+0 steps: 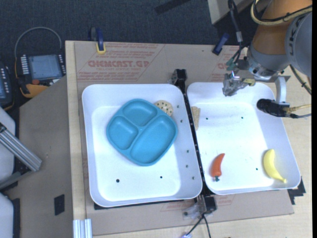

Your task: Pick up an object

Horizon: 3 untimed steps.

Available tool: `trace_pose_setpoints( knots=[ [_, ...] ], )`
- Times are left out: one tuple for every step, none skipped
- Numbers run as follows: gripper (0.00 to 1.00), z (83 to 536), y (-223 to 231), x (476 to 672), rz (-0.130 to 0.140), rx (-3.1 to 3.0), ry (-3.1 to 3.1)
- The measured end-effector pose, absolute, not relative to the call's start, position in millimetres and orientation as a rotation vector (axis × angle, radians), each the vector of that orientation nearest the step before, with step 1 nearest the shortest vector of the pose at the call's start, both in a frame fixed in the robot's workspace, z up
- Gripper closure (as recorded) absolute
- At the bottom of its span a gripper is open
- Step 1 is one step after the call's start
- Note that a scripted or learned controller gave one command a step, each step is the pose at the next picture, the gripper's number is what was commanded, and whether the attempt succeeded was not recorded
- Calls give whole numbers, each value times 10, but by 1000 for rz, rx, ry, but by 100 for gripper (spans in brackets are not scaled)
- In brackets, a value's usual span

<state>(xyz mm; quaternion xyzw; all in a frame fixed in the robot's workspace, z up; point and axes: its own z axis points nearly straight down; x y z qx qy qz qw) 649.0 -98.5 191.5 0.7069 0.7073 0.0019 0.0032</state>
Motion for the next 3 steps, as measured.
trace_pose_setpoints(
  knots=[
    [100, 2162, -985, 6502, 5, 2217, 2219],
    [100, 2083, -421, 6371, 0, 2218, 2231],
    [100, 2196, 104, 6148, 2, 2217, 2230]
  ],
)
